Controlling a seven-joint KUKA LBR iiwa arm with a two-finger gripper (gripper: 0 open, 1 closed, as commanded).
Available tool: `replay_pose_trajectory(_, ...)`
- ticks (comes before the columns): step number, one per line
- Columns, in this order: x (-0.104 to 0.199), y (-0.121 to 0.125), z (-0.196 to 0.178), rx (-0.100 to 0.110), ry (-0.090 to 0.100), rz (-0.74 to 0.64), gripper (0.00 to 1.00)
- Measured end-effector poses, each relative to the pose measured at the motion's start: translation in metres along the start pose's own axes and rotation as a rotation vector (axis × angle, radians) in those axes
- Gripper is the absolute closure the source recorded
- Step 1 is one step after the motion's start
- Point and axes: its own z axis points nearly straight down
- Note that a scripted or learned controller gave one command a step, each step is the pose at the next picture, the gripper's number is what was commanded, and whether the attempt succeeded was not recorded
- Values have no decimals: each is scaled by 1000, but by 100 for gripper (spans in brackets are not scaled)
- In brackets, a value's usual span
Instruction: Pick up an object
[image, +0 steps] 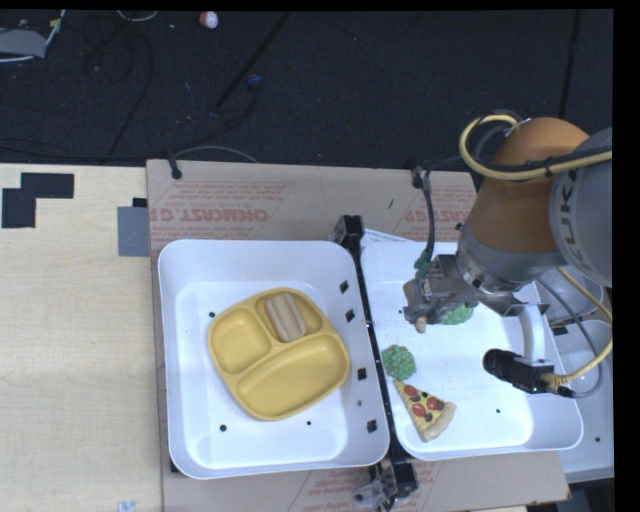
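Green toy (456, 313) sits in the right bin (560, 430) near its far edge, directly at the gripper (428, 303), whose tip overlaps its left side. Whether it grips the toy I cannot tell. Toward the near edge, close to the divider, lie a broccoli piece (398, 361) and a pizza slice (427, 408), its long axis running diagonally.

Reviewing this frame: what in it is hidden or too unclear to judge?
- Gripper: too dark and small in the camera view to judge any grasp.
- Green object beside it: partly hidden by the gripper, identity unclear.
- Item in the yellow tray's small compartment: too blurred to name.
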Motion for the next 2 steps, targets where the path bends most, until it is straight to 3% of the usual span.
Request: replay_pose_trajectory(2, 103, 44, 11, -1, -2, 1, 100)
